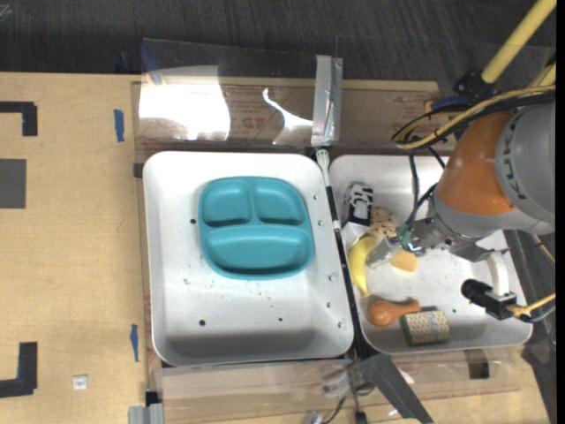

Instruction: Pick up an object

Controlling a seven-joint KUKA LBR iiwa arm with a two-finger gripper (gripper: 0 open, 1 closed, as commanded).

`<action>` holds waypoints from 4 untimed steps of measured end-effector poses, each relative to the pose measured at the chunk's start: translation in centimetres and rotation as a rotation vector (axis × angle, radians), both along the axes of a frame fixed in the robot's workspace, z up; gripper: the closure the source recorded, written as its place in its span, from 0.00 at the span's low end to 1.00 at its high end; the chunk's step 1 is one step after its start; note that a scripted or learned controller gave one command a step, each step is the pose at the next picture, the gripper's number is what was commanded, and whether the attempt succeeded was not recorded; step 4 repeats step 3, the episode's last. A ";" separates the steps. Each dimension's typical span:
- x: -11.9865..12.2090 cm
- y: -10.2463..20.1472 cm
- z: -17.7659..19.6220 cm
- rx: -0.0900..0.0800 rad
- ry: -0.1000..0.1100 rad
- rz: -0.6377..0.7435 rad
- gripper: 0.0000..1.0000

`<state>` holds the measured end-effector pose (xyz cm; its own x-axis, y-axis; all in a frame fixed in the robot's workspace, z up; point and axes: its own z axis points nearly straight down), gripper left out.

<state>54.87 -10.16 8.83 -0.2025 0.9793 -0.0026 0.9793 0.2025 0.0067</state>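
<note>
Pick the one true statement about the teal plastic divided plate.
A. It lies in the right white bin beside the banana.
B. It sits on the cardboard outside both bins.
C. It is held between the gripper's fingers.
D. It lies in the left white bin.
D: the teal plastic divided plate lies flat in the left white bin, apart from the grey arm's gripper over the right white bin.

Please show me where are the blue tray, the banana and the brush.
Blue tray (256, 226), camera view, on its middle, in the left bin.
Banana (359, 265), camera view, on its curved middle.
Brush (425, 325), camera view, on its bristle head.
</note>
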 end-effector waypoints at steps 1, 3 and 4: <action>0.2 0.0 1.2 -0.002 -0.008 0.001 1.00; 1.3 3.3 9.7 0.002 0.004 -0.227 0.00; 1.3 3.3 9.7 0.002 0.004 -0.227 0.00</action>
